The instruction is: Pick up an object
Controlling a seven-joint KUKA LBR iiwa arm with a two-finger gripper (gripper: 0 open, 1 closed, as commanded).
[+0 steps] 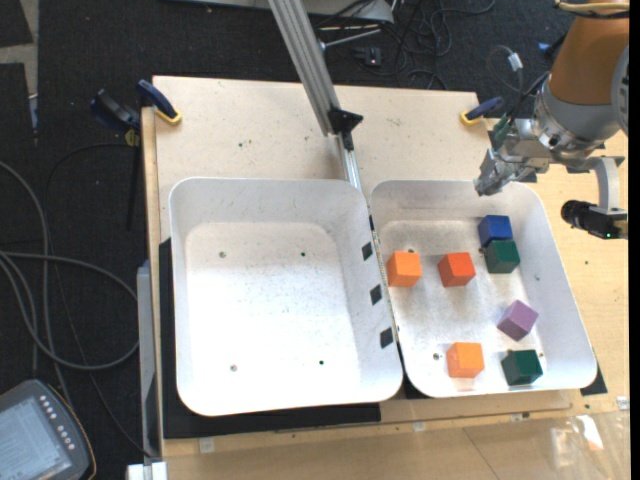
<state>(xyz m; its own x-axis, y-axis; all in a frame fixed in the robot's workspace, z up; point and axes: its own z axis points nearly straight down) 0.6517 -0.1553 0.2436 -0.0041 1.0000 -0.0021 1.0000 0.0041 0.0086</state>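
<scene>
The right bin (560,268) holds several small blocks: a blue one (494,229) touching a dark green one (502,256), an orange one (404,267), a red-orange one (456,268), a purple one (518,319), another orange one (465,359) and a second dark green one (521,366). My gripper (491,181) hangs over the bin's far edge, just above and behind the blue block. No block is between its fingers.
The left bin (190,268) lies beside the right one. A slanted metal pole (305,53) crosses the bench's back to the bins' divide. Clamps sit at the bench's back corners (160,103) (480,111). Cables lie on the floor at left.
</scene>
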